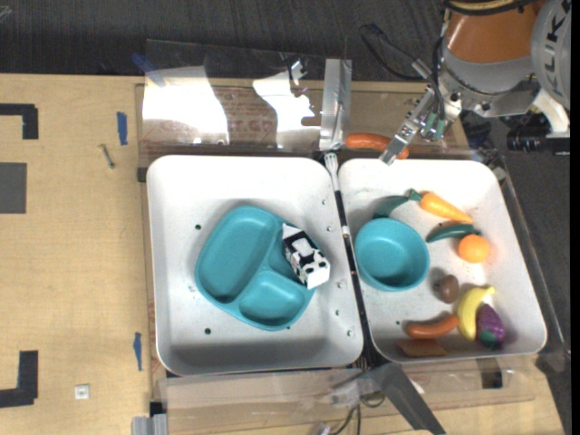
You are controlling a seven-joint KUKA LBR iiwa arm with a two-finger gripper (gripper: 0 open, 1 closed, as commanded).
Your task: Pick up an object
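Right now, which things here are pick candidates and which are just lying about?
Job:
- gripper, above the right bin's far edge
- loose items in the right bin: carrot, orange, banana, eggplant, sausage, teal bowl
- black-and-white toy on the teal plate, left bin

Lying about:
- blue tape on the bench

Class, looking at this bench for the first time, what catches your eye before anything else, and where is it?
The teal divided plate fills the left bin, with a black-and-white toy cow on its right edge. In the right bin, a teal bowl sits beside bright toy food, notably a carrot and a banana. The tool hangs above that bin's far rim.
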